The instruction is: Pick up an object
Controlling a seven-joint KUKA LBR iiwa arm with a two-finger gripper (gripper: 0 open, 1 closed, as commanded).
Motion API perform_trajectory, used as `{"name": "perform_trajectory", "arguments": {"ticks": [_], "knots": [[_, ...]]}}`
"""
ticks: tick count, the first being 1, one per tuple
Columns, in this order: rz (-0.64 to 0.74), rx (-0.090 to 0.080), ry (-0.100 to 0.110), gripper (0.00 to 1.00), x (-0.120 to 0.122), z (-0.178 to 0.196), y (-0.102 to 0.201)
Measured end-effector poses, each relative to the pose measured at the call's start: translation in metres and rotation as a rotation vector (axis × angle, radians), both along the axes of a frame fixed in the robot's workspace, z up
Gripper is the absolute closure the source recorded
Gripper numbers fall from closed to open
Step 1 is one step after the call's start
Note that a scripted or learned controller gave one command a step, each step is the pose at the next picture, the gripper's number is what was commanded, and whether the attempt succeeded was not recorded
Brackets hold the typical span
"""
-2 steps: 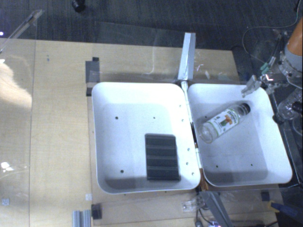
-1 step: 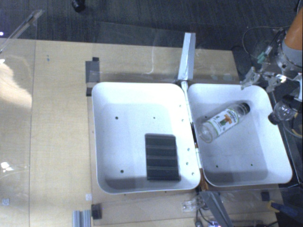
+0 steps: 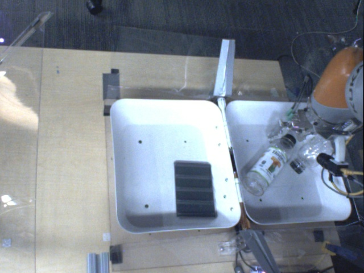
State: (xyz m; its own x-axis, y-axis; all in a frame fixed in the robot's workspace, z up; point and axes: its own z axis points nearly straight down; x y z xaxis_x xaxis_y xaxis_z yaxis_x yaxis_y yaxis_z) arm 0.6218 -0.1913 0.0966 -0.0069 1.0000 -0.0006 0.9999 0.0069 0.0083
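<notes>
The bottle is seen lying on its side in the right bin, tilted on a diagonal, with its wide clear base toward the lower left near the dividing wall and its dark cap up toward the arm. Starting at the far left, a pale wooden bench with a smooth matte grain is taken in, with a glassy sheet glinting over its left part. Next the left bin is reached, a shallow white tray with rounded corners and a few small holes, and in it a black block is lying flat, ribbed across its top and apparently rigid. Back to the bottle: it is judged to be thin clear plastic, light and probably empty, smooth and curved, so slipping and rolling are to be expected. A hold across the labelled middle, square to its long axis, is judged safest; the neck is narrower but crowded. Just beside the cap, crumpled clear wrapping and a small dark piece are noticed. At the right the gripper is poised above that clutter, under the orange band, and whether its fingers are spread or pressed together cannot be told here.
</notes>
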Motion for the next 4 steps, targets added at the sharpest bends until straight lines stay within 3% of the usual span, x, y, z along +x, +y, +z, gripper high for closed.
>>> {"name": "perform_trajectory", "arguments": {"ticks": [1,2,3,4], "knots": [[0.002,0.0,-0.006,1.0,0.002,0.012,0.002],[0.002,0.0,-0.006,0.0,0.002,0.012,0.002],[0.118,-0.001,-0.002,0.0,-0.049,-0.008,0.015],[0.119,-0.004,-0.013,1.0,-0.046,0.005,0.016]]}}
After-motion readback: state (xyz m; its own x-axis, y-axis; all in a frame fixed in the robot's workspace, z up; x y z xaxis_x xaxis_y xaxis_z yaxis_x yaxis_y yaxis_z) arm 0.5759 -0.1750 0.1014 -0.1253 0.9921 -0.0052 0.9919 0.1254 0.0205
